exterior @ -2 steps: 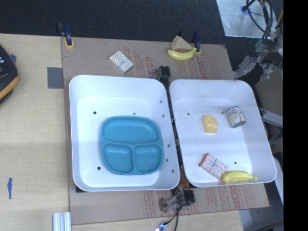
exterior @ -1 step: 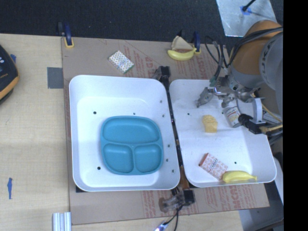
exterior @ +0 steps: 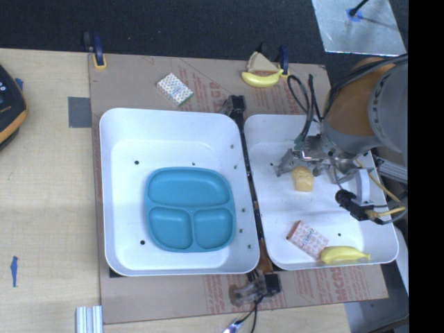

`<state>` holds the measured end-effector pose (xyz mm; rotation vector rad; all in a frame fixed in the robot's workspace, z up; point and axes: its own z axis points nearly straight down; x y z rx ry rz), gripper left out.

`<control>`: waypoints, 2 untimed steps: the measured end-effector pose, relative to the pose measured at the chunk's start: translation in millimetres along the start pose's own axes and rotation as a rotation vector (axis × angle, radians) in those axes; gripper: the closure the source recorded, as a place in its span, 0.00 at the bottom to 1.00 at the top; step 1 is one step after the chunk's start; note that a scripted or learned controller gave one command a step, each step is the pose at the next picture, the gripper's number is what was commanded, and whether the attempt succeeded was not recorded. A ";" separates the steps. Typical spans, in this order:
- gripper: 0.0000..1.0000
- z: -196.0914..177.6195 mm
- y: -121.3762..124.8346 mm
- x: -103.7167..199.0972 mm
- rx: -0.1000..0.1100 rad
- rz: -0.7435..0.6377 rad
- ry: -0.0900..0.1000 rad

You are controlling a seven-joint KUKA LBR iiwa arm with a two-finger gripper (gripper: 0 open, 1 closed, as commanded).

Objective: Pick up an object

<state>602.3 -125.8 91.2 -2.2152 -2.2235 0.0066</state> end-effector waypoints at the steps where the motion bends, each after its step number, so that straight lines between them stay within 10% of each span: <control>1: 1.00 -10.6 0.2 -1.1 0.001 -0.003 -0.002; 2: 1.00 -101.4 7.6 63.2 -0.003 -0.001 0.001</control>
